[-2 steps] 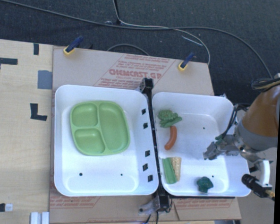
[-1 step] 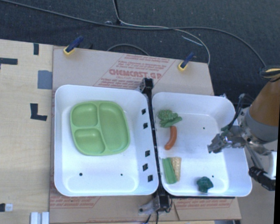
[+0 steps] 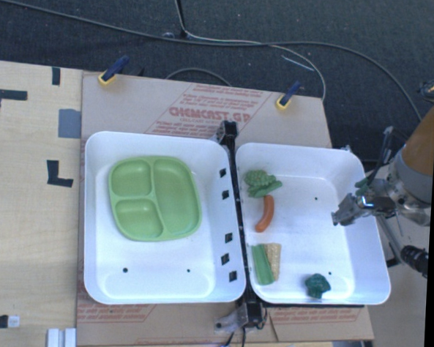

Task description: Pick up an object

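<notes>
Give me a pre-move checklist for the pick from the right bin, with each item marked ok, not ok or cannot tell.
1. Targets in the right bin: lettuce piece, orange sausage, corn cob, broccoli all visible: ok.
2. Objects apart enough to pick one: sausage and broccoli lie alone: ok.
3. Tool over the right bin, near its right wall: ok.
4. Tool holding nothing: cannot tell.
5. Tool above a target: bare bin floor under it: not ok.
6. Green plate sits in the left bin, out of the way: ok.

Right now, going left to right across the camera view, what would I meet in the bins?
Green plate → carrot → dark broccoli → gripper.
</notes>
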You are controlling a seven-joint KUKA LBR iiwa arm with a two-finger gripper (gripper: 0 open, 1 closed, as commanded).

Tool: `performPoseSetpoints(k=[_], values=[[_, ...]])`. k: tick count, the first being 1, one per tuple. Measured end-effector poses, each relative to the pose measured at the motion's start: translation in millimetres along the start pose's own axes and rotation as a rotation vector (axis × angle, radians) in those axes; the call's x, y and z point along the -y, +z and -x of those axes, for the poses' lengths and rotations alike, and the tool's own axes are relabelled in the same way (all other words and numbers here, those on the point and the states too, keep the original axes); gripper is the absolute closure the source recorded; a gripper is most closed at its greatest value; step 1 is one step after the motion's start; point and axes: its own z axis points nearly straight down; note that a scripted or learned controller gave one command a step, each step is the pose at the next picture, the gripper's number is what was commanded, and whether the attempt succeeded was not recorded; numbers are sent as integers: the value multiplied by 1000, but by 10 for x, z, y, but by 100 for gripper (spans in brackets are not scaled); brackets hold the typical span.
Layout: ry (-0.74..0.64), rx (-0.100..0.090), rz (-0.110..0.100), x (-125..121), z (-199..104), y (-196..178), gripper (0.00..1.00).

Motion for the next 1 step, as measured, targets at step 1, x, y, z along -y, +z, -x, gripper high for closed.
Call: performPoseSetpoints(k=[1], values=[[-3,-2,-6,-46,-541,139,100]])
